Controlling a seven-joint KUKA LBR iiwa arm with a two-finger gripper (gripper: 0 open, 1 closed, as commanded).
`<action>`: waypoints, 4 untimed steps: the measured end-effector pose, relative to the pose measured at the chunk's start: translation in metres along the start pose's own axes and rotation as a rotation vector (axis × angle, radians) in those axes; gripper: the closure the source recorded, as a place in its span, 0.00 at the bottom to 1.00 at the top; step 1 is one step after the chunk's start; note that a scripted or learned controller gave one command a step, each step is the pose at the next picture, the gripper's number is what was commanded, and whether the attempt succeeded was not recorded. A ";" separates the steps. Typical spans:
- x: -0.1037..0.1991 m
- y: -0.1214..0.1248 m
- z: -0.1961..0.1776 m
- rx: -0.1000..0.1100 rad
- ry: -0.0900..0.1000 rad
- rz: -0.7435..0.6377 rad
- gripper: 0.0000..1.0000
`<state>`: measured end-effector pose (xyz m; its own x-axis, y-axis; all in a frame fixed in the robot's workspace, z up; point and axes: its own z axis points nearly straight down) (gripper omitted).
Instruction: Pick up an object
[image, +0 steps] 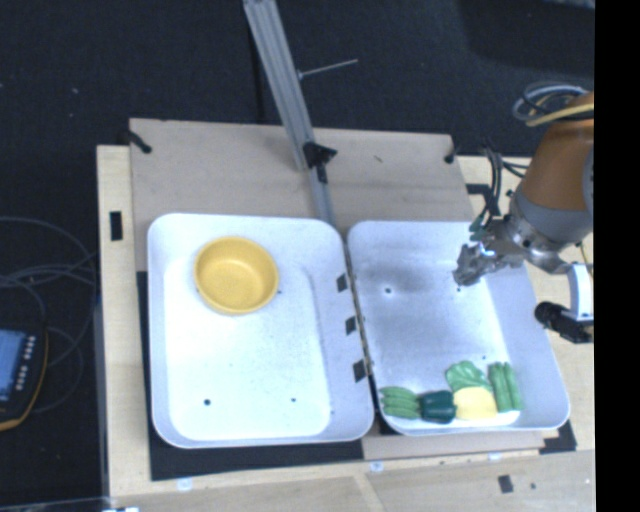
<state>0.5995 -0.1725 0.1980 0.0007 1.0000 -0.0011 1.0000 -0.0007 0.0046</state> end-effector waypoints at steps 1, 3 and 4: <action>0.007 -0.002 -0.047 0.000 0.000 -0.001 1.00; 0.122 -0.014 -0.050 0.003 0.002 -0.006 1.00; 0.182 -0.020 -0.043 0.004 0.002 -0.005 1.00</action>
<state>0.5792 0.0097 0.2403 -0.0046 1.0000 0.0010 1.0000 0.0046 0.0005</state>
